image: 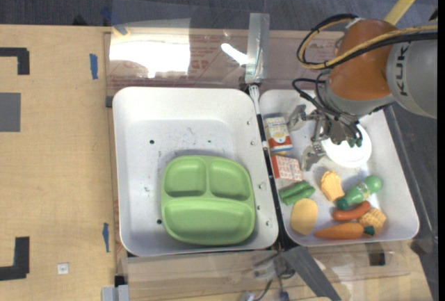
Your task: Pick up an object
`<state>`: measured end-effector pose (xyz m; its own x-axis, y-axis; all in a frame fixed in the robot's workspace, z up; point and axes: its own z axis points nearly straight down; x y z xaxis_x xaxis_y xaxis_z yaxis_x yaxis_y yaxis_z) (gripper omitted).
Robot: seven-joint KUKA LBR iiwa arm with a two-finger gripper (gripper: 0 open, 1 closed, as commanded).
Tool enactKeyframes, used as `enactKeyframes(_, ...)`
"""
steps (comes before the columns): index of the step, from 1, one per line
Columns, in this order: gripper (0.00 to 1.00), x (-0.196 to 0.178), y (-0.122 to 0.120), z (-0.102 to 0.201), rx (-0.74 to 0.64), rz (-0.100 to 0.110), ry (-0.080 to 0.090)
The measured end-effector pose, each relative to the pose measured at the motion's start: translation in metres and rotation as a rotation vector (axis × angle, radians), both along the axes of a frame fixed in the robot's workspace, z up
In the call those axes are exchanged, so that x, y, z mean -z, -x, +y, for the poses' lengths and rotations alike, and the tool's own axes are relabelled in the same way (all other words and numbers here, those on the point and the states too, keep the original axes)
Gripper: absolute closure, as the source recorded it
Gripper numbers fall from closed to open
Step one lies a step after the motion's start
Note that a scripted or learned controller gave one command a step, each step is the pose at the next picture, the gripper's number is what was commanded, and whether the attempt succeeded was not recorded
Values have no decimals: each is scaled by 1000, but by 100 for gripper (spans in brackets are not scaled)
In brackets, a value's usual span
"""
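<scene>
Here the gripper (314, 136), fingers apart and holding nothing, hovers just right of the small cartons (278, 134); best to centre over one carton before closing

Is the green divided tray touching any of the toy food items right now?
Apart. The camera view shows the green divided tray alone in the left bin, while the toy food lies in the right bin, bin walls between them.

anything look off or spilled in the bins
Nothing stands out. The green divided plate lies flat in the left bin. The toy food, including a carrot and corn, is crowded in the right bin below the claw.
</scene>
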<state>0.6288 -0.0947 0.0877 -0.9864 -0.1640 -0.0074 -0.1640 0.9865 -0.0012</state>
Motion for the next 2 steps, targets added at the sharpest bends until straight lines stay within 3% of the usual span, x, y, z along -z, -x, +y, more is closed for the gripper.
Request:
enactKeyframes(1,0,-1,52,3,55,-2,-1)
enactKeyframes(2,0,-1,122,1,156,-2,-1)
